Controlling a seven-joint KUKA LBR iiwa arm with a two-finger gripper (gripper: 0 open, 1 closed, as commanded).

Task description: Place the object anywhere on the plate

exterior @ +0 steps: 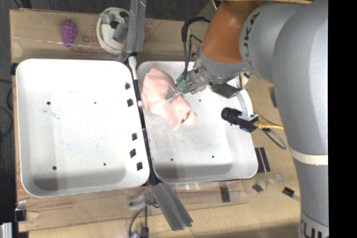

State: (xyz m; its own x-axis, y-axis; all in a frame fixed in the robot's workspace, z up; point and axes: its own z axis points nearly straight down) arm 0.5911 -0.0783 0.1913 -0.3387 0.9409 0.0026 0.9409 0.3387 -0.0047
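Pink cloth (163, 97) — one crumpled piece — lies in the right bin (223, 161), toward its upper-left corner beside the divider. The gripper (177, 90) sits at the cloth's right edge, touching it; whether it grips the fabric cannot be told. The left bin (72, 120) is the second of two white bins set side by side. One purple grape-like toy (68, 32) and one white roll (113, 29) rest on the brown bench (39, 25) above the left bin; dark flooring lies beyond.

Robotics lab: taped cardboard bench (83, 36), two white bins (33, 120), cabling (270, 130).
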